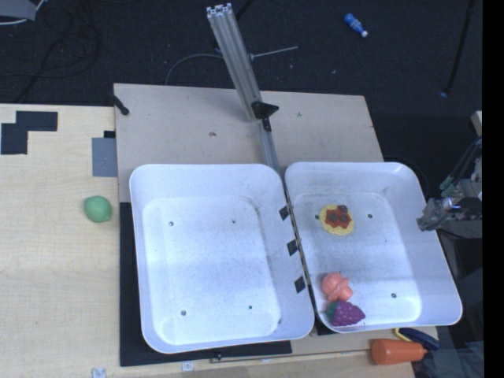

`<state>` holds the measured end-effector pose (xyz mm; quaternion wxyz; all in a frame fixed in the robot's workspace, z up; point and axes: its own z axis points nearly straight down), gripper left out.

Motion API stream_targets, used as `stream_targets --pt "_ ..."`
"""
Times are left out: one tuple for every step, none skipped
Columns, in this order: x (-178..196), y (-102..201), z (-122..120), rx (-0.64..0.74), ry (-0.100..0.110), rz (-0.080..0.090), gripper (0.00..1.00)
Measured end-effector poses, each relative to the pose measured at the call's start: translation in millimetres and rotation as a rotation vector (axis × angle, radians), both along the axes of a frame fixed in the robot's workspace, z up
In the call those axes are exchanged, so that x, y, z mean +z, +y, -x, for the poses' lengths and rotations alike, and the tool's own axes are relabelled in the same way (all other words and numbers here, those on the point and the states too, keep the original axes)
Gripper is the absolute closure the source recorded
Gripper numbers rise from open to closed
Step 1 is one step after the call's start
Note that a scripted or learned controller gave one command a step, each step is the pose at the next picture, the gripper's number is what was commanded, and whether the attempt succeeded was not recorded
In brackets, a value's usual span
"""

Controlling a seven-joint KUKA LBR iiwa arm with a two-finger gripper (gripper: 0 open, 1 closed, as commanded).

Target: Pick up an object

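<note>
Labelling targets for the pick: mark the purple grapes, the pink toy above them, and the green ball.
purple grapes (346,314): camera view, middle of the bunch.
pink toy (337,286): camera view, centre of its body.
green ball (98,209): camera view, centre of the ball.

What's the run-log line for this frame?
phase: approach | tool: at right bin's right rim, holding nothing | right bin: pizza toy, peach toy, grapes | green ball: on bench, left of bins
</note>
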<state>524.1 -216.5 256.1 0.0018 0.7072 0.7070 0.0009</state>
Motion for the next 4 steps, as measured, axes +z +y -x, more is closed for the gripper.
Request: stream_targets --pt "6 50 3 0.004 0.003 -0.002 1.0" --pt "-9 98 3 0.004 0.005 -0.002 1.0" --pt "-5 143 3 0.003 0.004 -0.001 1.0" --pt "-13 195 14 0.004 0.005 -0.002 1.0"
